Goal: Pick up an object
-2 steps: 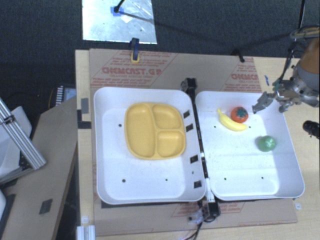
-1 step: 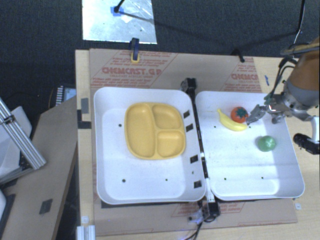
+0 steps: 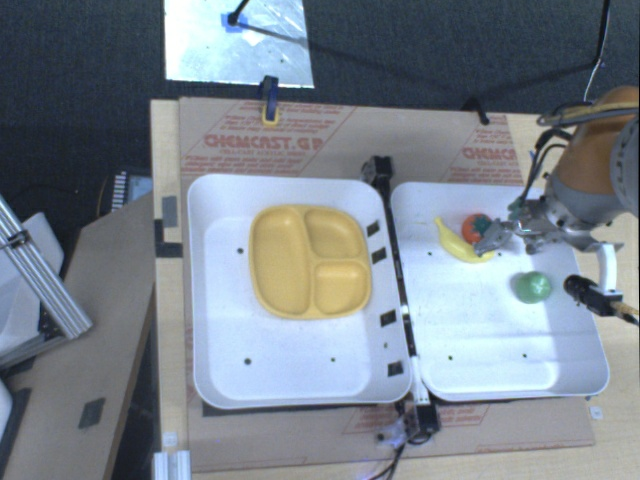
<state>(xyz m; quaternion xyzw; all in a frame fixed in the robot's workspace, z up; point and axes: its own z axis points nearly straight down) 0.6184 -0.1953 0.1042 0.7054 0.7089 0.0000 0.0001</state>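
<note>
The gripper is reaching into the right bin from the right edge, its tip sitting over a small orange-and-teal object beside a yellow banana; whether it is open, closed or gripping anything cannot be told at this size. A green ball is lying apart, nearer the bin's right wall. The grey arm with its orange band is rising behind. In the left bin a yellow divided plate is resting. Both bins are sitting on a brown board printed in red with letters reading roughly "CHEMCAST". Dark carpet is surrounding the bench, with a shiny silver sheet lying beyond it.
</note>
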